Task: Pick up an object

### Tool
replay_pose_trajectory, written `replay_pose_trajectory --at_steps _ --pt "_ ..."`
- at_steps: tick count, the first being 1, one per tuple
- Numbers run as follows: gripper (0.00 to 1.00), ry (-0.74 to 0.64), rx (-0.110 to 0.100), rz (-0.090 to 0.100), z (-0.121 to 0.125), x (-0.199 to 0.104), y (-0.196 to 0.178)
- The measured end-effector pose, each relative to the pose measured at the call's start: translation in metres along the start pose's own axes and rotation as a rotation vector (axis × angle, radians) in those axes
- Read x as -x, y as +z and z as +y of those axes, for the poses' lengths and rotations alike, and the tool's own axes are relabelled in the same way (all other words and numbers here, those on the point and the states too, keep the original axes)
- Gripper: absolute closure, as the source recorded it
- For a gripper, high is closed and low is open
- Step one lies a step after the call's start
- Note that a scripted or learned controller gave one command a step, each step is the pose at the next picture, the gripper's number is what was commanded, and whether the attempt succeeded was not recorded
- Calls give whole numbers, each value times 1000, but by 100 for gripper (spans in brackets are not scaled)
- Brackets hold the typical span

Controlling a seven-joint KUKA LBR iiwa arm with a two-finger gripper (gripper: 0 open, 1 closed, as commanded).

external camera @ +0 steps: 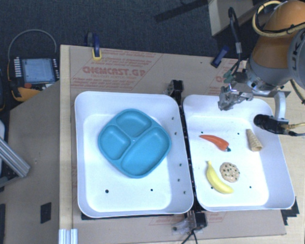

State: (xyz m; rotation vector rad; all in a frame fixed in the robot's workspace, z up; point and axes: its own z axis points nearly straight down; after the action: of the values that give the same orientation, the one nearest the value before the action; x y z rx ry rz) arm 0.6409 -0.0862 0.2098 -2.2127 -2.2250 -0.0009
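Grey metal, the gripper [230, 100] hangs over the far rim of the right bin [276, 197]; I cannot tell its state. Nearest lies the red pepper [214, 141], apart from the cone [253, 140]. The banana [218, 179] touches the cookie [230, 172]. I judge the isolated pepper safest: descend centred, straddling its narrow width.

A blue divided plate [134, 142] lies in the left white bin [83, 181]. Both bins sit on brown cardboard [140, 70] over the table [60, 139]. A small screen [39, 69] sits far left.
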Motion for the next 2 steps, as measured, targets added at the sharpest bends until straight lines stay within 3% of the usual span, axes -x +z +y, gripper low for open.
replay_pose_trajectory --at_steps 2 --pt "100 -1 5 0 -6 -103 -12"
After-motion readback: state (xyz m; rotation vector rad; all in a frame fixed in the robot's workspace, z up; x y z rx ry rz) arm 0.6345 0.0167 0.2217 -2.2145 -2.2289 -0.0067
